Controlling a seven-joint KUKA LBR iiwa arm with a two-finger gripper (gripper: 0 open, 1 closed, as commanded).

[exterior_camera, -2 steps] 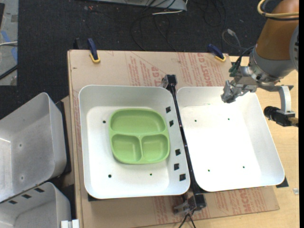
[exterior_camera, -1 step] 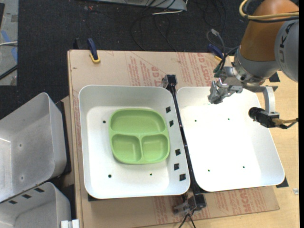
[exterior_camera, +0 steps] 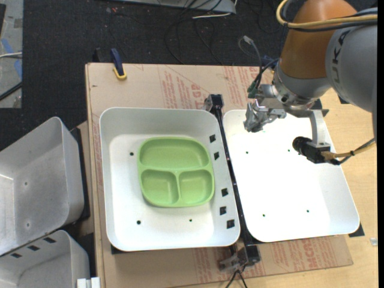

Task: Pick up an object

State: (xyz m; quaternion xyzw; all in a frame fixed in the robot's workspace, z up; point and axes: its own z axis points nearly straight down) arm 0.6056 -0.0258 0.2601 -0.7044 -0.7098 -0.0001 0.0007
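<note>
- The metal two-finger end effector [exterior_camera: 259, 117] hangs over the far left corner of the shallow white right-hand bin [exterior_camera: 300, 215], grasping nothing; how far it is open I cannot tell.
- Well to its left, in the glossy white left-hand bin [exterior_camera: 120, 221], lies the light green, three-compartment plastic tray [exterior_camera: 176, 171], flat and rounded, likely awkward to pinch.

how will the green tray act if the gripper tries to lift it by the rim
The green tray looks like moulded plastic, so probably stiff and light. Lying flat in the left bin, it shouldn't roll. Its smooth, low rim may slip, and a one-sided lift would likely tilt it.
</note>
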